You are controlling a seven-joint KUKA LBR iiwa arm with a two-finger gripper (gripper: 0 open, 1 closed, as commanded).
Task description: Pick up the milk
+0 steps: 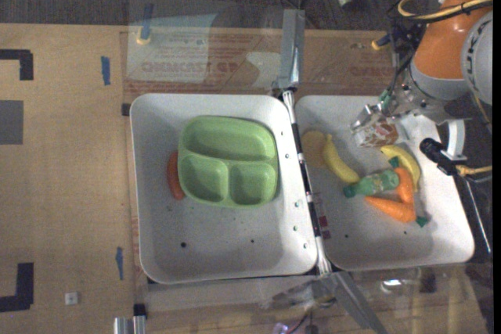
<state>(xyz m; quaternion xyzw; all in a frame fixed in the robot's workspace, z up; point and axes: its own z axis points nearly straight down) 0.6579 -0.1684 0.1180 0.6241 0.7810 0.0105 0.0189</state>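
Two white bins (156, 246); a lime-green divided tray (228, 160) over an orange object (173, 176); yellow bananas (338, 160), a green bottle (372, 184), orange carrots (391, 207).

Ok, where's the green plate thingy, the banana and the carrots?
Green divided plate (228, 160), camera view, on its middle ridge.
Banana (339, 162), camera view, on the middle of its curve.
Carrots (391, 208), camera view, on the lower carrot's orange body.

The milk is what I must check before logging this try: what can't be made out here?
- Pale crumpled item, maybe the milk: blurred; the end effector overlaps it.
- Hold on it: cannot tell.
- Orange object in the left white bin: mostly hidden under the green divided plastic tray.
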